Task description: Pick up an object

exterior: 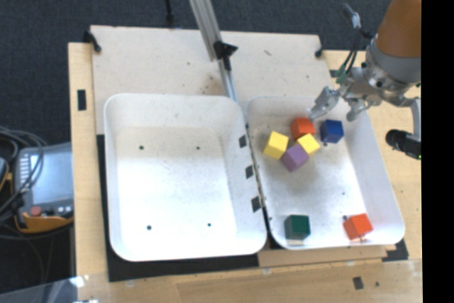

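gripper (339,104): fingers spread, nothing between them, above right bin's (376,174) far edge | blocks: orange (302,128), blue (331,130), two yellow, purple clustered just below | green, orange at near wall

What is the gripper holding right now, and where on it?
Nothing. The gripper hangs above the right bin, over the orange block and blue block, with no block between its jaws.

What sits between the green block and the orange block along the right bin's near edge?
Nothing: in the camera view, bare bin floor separates the green block from the orange block.
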